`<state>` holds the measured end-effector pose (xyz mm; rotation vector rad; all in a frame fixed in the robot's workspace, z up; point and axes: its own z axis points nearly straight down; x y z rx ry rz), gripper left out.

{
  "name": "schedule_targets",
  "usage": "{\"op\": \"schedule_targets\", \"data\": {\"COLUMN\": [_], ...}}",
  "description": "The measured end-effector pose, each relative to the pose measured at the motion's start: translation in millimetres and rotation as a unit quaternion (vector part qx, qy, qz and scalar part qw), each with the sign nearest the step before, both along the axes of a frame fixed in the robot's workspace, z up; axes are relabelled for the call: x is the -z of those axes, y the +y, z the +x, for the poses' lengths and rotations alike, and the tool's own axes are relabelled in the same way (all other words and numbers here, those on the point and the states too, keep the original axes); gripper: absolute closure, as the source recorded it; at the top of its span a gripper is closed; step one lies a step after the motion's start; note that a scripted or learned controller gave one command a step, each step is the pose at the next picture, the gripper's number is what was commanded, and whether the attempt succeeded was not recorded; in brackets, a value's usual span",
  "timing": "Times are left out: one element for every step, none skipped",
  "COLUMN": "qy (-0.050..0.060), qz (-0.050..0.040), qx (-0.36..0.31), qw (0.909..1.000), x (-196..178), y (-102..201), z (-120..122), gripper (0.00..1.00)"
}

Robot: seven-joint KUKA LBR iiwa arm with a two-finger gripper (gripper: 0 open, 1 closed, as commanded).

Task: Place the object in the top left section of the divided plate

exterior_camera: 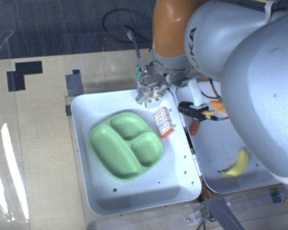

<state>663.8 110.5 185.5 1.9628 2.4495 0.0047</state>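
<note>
Looking down at a slant, the camera view takes in a pale wooden surface (43,151) bearing two shallow white bins side by side. The left bin (144,196) holds a green divided plate (127,145), which lies flat and turned at an angle, with one long section along its left side and two smaller sections on its right. All three sections are bare. A small carton (164,122), white with orange markings, lies on the bin floor just beside the plate's right rim and outside the plate; whether it touches the rim cannot be told. The grey arm (254,71), with its orange band (171,24), reaches in from the right and covers much of the right bin (232,184). Its hand (149,96) hangs over the far right corner of the left bin, above the carton in the picture and apart from it. Whether the hand is open or closed cannot be told, and nothing is seen held in it. A yellow banana (237,163) lies near the front of the right bin.
</note>
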Motion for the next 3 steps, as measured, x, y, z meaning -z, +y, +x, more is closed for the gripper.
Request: {"op": "schedule_targets", "data": {"qy": [0.001, 0.004, 0.001], "qz": [0.0003, -0.0003, 0.0007], "qx": [0.147, 0.271, 0.271], "qw": [0.9891, 0.9626, 0.9626], "x": [-14.8, 48.4, 47.3], "y": [10.9, 6.4, 6.4], "z": [-55.3, 3.7, 4.9], "gripper": [1.00, 1.00, 0.00]}}
